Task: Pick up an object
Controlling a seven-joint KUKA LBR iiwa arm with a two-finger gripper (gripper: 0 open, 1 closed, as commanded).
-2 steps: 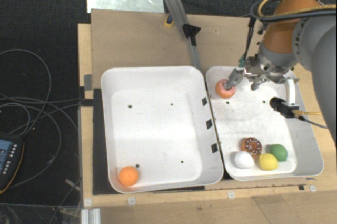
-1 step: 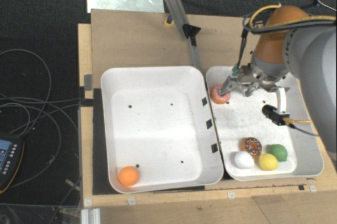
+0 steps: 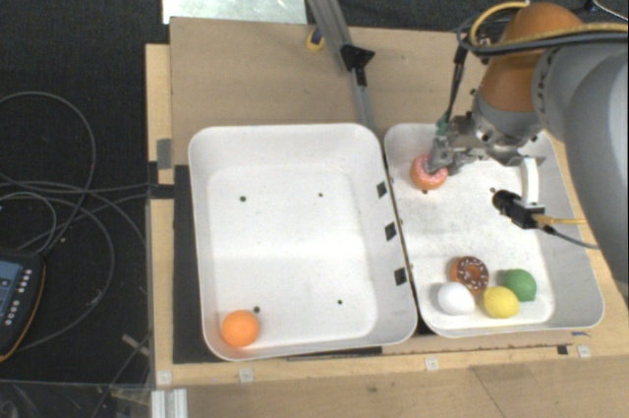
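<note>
End effector (image 3: 439,153) covers the top of the pink donut (image 3: 428,175); finger state unreadable. Arm (image 3: 580,101) cut off at right edge and hides the right bin (image 3: 580,303) far rim. Handheld unit (image 3: 15,293) cropped at left edge.

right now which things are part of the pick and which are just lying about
In the job: end effector, pink donut right under it in the right bin.

Lying about: orange ball in the left bin; white egg, chocolate donut, yellow lemon, green ball.
</note>
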